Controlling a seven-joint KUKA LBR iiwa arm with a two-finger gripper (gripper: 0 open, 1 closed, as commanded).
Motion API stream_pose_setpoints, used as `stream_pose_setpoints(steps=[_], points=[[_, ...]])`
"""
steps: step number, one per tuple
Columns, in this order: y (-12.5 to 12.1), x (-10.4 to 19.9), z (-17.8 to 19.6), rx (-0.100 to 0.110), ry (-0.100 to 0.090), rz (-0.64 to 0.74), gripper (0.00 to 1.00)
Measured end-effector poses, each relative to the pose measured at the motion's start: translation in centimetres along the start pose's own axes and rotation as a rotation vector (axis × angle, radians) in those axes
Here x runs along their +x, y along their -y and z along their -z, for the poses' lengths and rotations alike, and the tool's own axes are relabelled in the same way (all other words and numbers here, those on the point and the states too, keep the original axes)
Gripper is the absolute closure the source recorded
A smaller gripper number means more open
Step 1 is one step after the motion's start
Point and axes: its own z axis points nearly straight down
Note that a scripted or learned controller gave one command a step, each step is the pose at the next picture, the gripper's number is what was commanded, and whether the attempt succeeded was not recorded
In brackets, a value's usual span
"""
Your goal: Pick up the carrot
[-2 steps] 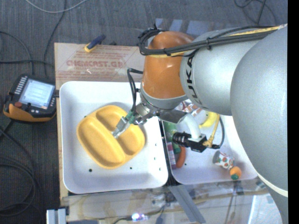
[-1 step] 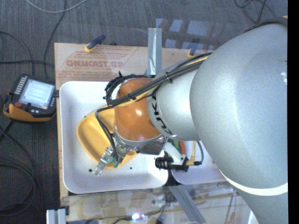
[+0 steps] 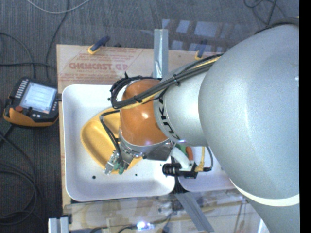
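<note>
The grey arm [image 3: 252, 115] is looming nearest the lens, covering most of the right half of the camera view. Its orange band [image 3: 141, 115] is sitting over the left bin [image 3: 73, 178]. Below the band, the gripper [image 3: 115, 165] is pointing down at the lower edge of a yellow dish-like object [image 3: 95, 140] that is lying in that bin. Whether the gripper is open or closed cannot be told at this slant, and nothing is visibly being held.

The carrot [image 3: 188, 152] is probably the small orange sliver that is peeking out beneath the arm in the right bin [image 3: 209, 181], just past the two adjoining rims. The arm is hiding most of it, so this identification is tentative. On that reading, the carrot is lying to the right of the gripper in the view, in the other bin and well apart from it. Its long axis is running roughly up and down the frame. Judged from this, the coming move is calling for a shift rightward across the rims.

Both bins are resting on a wooden board [image 3: 97, 64], which is carrying a yellow clamp [image 3: 98, 43] at its far edge. A teach pendant [image 3: 31, 101] is glowing on the grey carpet [image 3: 29, 33] to the left, and loose cables [image 3: 58, 13] are trailing around it.
</note>
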Motion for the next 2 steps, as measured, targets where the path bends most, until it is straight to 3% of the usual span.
stream_pose_setpoints(steps=[1, 2], points=[[-1.6, 1.0, 6.2, -0.009, 0.013, 0.089, 1.00], [3.0, -2.6, 4.9, -0.007, 0.015, 0.169, 1.00]])
